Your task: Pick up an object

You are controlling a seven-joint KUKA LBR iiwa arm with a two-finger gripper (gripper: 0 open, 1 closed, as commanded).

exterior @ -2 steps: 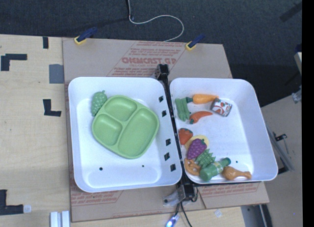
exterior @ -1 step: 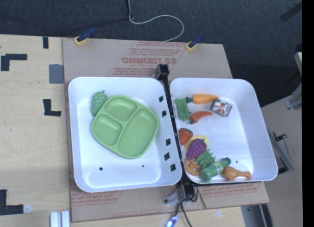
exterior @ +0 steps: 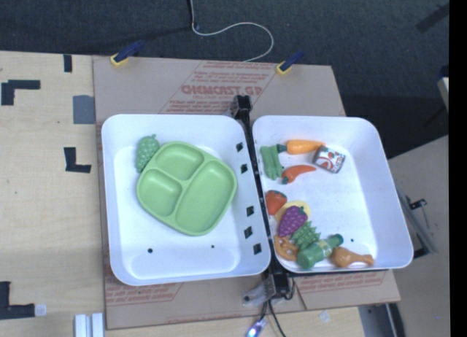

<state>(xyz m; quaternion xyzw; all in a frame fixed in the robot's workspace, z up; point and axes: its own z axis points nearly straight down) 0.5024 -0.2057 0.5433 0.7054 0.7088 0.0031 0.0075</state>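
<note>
The toy foods are lying in the right bin (exterior: 379,182), mostly crowding its left wall; a carrot (exterior: 303,146) is sitting at the top, just beside a small can (exterior: 329,159), with green beans (exterior: 270,160) and an orange pepper (exterior: 298,173) lying near them; lower down, a red piece (exterior: 275,201), purple grapes (exterior: 290,220) and a green leafy piece (exterior: 305,233) are bunching together, touching; an orange gourd (exterior: 350,258) is resting by the bottom rim. How wide the end effector is standing, and where these lie from it, I cannot tell. The left bin (exterior: 117,204) is holding a green divided plate (exterior: 187,187), with a green grape bunch (exterior: 147,152) touching its upper left edge; both bins are sitting on cardboard (exterior: 219,87) on the desk (exterior: 44,204).
</note>
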